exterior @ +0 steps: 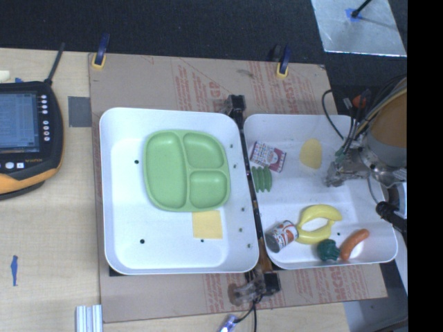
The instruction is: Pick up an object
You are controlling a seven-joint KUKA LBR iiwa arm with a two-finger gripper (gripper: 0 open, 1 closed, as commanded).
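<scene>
1. Presently the hand (337, 175) hangs low over the right bin (294, 123), near its right wall; whether it is spread or pinching, I cannot tell.
2. Just left of it lies a yellow block (311, 153).
3. Toward the bin's front edge lie a banana (319, 223), can (282, 236) and carrot (354, 243).
4. A green plate (185, 169) sits in the left bin (121, 185).

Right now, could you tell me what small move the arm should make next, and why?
Probably a short shift toward the pale yellow block. The end effector sits low in the right bin over bare floor, with nothing seen between its fingers, and that block lies closest, apart from the other items.
</scene>
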